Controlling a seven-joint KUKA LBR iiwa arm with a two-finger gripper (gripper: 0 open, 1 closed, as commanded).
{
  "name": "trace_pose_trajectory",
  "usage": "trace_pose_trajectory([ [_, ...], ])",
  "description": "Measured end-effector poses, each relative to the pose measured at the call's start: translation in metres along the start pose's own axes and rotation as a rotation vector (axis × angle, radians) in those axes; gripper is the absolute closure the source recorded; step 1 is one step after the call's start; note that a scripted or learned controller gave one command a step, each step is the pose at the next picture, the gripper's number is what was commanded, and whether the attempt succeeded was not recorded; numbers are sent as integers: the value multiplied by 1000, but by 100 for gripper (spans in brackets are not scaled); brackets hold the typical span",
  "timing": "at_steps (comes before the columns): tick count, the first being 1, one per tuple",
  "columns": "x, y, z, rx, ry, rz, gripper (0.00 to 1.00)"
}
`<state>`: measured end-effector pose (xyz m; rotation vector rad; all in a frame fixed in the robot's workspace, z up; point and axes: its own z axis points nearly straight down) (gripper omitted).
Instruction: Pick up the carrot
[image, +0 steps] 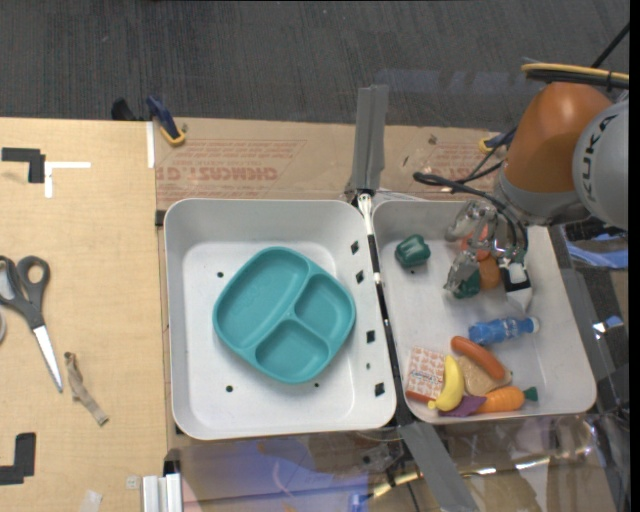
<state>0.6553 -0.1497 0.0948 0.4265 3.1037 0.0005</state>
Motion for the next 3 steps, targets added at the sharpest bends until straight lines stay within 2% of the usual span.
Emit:
trace_pose_trajectory([
  [1, -2, 1, -11, 0, -7, -3, 100],
  [2, 7, -43, -3, -9, 1, -421, 100],
  [3, 0, -75, -301, -1, 2, -494, 100],
])
